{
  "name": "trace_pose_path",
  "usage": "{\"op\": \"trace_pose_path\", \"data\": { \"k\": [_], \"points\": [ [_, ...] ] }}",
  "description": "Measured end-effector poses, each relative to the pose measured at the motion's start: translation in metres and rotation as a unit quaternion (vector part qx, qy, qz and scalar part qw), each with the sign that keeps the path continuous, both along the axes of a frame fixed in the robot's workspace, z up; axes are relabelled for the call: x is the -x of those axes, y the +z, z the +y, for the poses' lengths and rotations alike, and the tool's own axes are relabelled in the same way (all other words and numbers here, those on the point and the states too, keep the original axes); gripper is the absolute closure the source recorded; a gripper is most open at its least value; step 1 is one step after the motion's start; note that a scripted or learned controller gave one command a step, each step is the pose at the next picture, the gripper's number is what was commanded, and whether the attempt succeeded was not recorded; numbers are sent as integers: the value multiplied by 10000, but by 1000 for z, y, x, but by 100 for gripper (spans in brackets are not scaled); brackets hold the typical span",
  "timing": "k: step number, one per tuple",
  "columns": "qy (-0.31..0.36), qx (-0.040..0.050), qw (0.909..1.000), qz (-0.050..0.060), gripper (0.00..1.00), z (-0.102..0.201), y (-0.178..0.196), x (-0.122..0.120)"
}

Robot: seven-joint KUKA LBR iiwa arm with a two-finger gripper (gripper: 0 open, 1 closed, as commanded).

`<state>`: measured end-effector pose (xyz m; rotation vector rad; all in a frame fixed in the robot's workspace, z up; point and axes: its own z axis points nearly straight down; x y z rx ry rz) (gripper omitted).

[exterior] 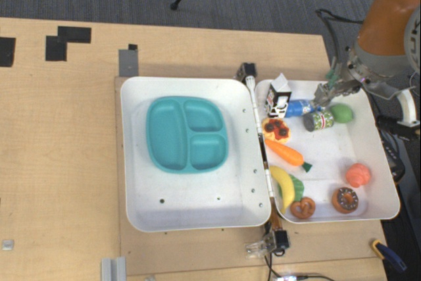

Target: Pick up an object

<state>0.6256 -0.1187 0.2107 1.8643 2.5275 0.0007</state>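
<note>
The right bin (329,158) holds several toy foods. My gripper (326,95) hangs at its far side, low over the spot where a blue bottle (297,107), a dark green can (320,120) and a green lime (343,114) lie close together. I see nothing lifted off the bin floor. A black and white carton (279,93) stands left of the bottle. Nearer the front lie a red and orange fruit (276,129), a carrot (284,151), a banana (284,184), a pretzel (302,208), a donut (345,199) and a pink peach (358,175).
The left bin (191,207) holds a teal divided plate (186,133). The grey arm with its orange band (388,16) comes in from the upper right, over the right bin's far corner. A raised divider (258,141) separates the two bins.
</note>
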Motion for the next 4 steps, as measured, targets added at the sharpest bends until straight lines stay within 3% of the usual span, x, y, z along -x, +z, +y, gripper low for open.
{"op": "trace_pose_path", "data": {
  "k": [1, 2, 3, 4],
  "points": [
    [-458, 2, 9990, 4, 100, 25, 77, -1],
    [-1804, 0, 9836, 26, 100, 14, -47, 33],
    [-1805, 0, 9836, 23, 0, 14, -46, 32],
    [579, 29, 9983, -69, 0, -2, -93, 2]
  ]
}}
